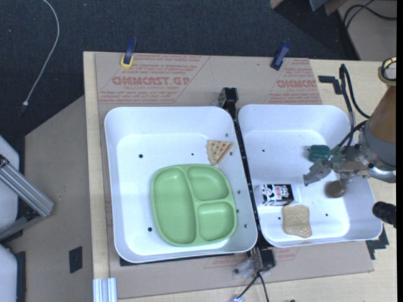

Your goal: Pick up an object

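Over the right bin (296, 115), the jaws (313, 168) are hanging low, too blurred to tell apart from together. Beside them a brown disc (335, 189) is lying, partly hidden; a tan slice (296, 221) and a black-and-white card (276, 194) are sitting nearer.

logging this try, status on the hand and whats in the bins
Hand low over right bin, nothing seen held. Bread slice, card near front. Green tray, waffle piece in left bin.
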